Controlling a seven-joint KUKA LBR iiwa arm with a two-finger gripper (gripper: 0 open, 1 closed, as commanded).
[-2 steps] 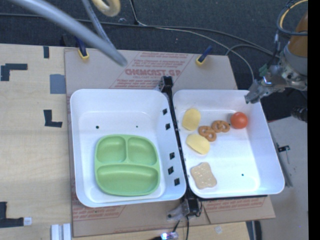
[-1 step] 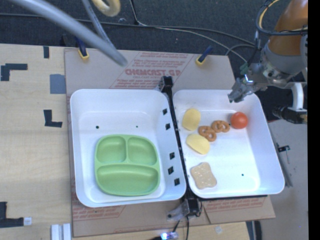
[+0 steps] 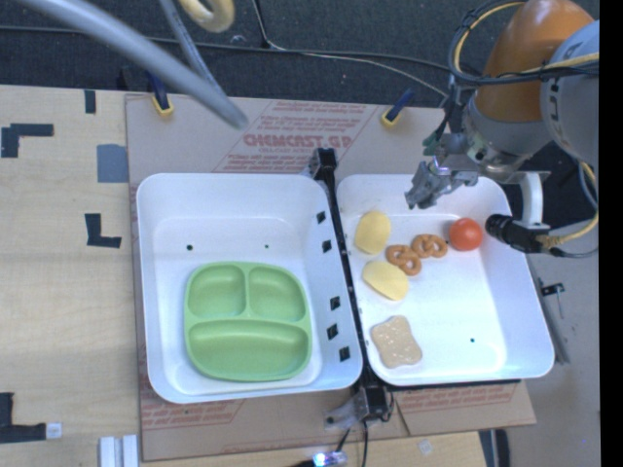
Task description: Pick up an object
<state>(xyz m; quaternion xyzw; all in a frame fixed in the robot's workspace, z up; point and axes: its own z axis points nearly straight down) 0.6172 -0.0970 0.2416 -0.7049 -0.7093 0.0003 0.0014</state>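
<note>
Above the far edge of the right-hand white bin (image 3: 531, 300), the robot's fingers (image 3: 425, 191) hang low over the bin's back left part, pointing down and toward the left; whether they are spread or closed cannot be told from this slanted view, and nothing shows between them. They sit near a round yellow piece (image 3: 372, 232), which lies just below and left of them on the bin floor, though contact between the two cannot be made out. Behind the fingers rises the grey wrist (image 3: 492, 134) with its orange band (image 3: 535, 32), the arm reaching in from the right with cables looping around it. Spread across the same bin are the objects on offer: a brown pretzel (image 3: 417, 252) near the middle, a small red tomato (image 3: 466, 233) just to its right, a second yellow piece (image 3: 385, 280), wedge-shaped, just below the pretzel, and a tan slice like toast (image 3: 396, 341) nearer the front edge, well apart from the rest. All of them rest on the bin floor. A black divider strip (image 3: 333, 261) runs between the two bins, which stand side by side. The left-hand white bin (image 3: 161, 212) holds a green compartment tray (image 3: 247, 321), lying flat toward its front. Both bins stand on a sheet of brown cardboard (image 3: 292, 134) printed with red lettering, which in turn lies on the pale wooden worktop (image 3: 58, 290), marked here and there with dark tape pieces.
</note>
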